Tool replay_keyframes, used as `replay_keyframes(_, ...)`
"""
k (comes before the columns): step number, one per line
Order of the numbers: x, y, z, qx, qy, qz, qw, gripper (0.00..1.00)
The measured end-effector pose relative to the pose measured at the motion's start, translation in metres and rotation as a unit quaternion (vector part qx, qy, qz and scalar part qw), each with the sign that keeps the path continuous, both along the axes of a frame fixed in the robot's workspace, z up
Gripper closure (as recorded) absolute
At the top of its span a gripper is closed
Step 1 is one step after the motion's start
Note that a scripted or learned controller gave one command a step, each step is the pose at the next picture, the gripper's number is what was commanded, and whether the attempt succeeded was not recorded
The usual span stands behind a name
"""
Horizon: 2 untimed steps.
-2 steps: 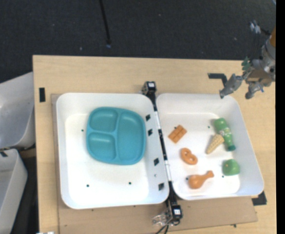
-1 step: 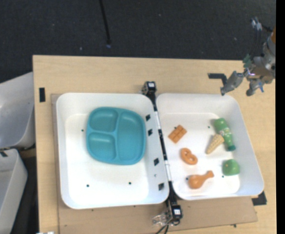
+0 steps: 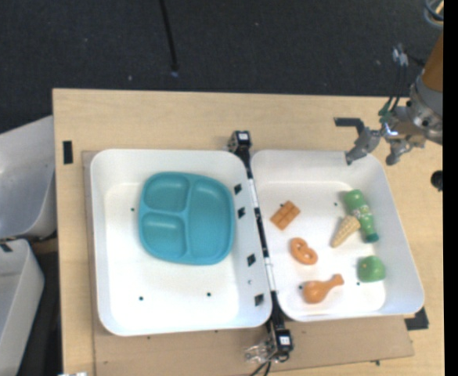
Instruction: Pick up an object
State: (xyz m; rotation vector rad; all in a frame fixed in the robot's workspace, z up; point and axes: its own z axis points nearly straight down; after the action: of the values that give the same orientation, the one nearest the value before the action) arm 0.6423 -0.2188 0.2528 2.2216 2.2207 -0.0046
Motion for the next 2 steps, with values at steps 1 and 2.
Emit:
replay_keyframes(1,-0.006,-0.003,-0.044,0.0001,0.000,-0.001,1.0000,0.00)
replay_keyframes(2,-0.014,-0.002,-0.104,0.0005,0.001,-0.001,1.0000,0.00)
